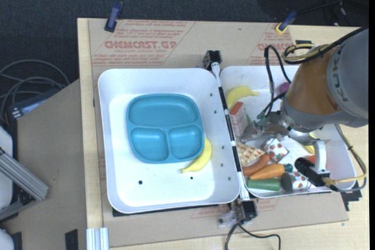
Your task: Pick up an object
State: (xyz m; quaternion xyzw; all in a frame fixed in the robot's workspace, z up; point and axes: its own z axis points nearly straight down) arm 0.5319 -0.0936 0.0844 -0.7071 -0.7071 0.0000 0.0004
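Note:
The right bin [345, 155] holds a pile of toy food. A yellow banana [241, 94] lies near its back left, with a small red and white carton [238, 120] just below it. A waffle [250, 155], two orange carrots [266, 170] and a green vegetable [262, 184] lie along the front left. My gripper [258, 129] is low in this bin, right beside the carton and above the waffle. The grey and orange arm [319, 91] covers the middle of the bin. I see nothing clearly held.
The left bin [111, 143] holds a blue divided plate [164, 127] and a second banana [199, 158] at the plate's front right corner. A black divider strip [225, 120] runs between the bins. Cables [275, 67] loop over the right bin's back.

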